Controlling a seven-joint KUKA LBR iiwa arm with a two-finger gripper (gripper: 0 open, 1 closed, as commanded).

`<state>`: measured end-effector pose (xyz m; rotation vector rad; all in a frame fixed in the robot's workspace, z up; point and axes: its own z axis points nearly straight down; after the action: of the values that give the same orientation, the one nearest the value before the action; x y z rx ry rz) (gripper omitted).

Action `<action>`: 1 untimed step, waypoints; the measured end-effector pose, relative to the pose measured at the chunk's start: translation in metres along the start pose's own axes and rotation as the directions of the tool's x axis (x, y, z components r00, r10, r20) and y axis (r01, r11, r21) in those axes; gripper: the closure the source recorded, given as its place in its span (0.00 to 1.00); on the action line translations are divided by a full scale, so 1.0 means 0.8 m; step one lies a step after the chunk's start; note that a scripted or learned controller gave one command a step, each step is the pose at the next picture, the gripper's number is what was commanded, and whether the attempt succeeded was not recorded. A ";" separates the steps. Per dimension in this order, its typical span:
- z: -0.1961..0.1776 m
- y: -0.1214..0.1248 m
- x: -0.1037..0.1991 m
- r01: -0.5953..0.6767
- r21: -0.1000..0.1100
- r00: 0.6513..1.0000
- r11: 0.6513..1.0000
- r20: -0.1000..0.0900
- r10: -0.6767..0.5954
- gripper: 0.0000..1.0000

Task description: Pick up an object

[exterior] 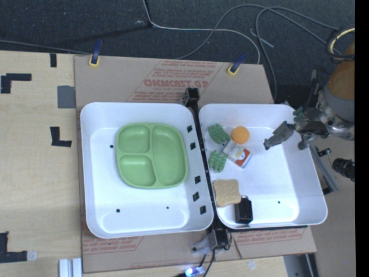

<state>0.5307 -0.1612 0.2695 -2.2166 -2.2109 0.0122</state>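
Observation:
The right bin holds several small objects along its left side. Among them are an orange ball, two green knobbly pieces and a white and red packet. Nearer the front lie a tan bread-like slice and a black block. My gripper hangs over the right bin's upper right part, to the right of the ball and apart from every object. It stands open, with nothing between its fingers.
The left bin holds a green divided plate. A black clip strip runs along the seam between the bins. Both bins rest on a cardboard sheet, and cables lie on the dark surface behind.

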 end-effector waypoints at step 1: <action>-0.008 0.003 0.001 0.004 -0.012 1.000 1.000 0.002 -0.004 0.00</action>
<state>0.5328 -0.1607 0.2759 -2.2197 -2.2220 0.0017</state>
